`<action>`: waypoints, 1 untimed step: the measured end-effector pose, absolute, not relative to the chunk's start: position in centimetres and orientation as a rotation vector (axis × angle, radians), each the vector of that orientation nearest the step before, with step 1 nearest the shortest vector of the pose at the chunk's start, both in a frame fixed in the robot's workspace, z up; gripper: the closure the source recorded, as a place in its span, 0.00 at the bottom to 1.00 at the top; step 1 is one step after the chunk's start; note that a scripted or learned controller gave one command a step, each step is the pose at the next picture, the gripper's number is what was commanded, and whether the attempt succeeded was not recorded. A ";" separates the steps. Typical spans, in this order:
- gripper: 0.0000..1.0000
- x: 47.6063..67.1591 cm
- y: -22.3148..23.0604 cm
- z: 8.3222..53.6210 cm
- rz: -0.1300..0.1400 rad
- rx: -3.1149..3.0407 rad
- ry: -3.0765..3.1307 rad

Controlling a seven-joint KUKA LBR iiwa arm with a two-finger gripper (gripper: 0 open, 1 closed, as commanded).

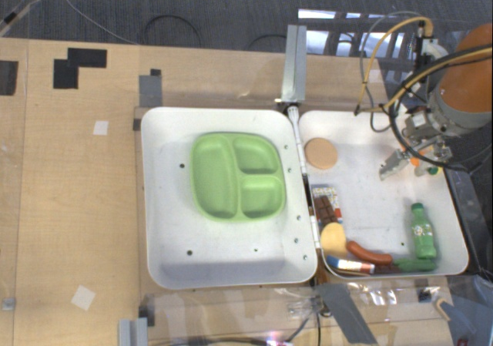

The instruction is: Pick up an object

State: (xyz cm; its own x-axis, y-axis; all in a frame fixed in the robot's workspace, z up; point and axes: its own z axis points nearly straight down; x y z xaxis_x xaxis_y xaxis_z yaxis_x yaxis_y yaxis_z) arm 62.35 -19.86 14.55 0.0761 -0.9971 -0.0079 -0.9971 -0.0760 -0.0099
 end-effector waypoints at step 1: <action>0.00 53.9 -19.1 9.3 -0.011 -2.403 2.008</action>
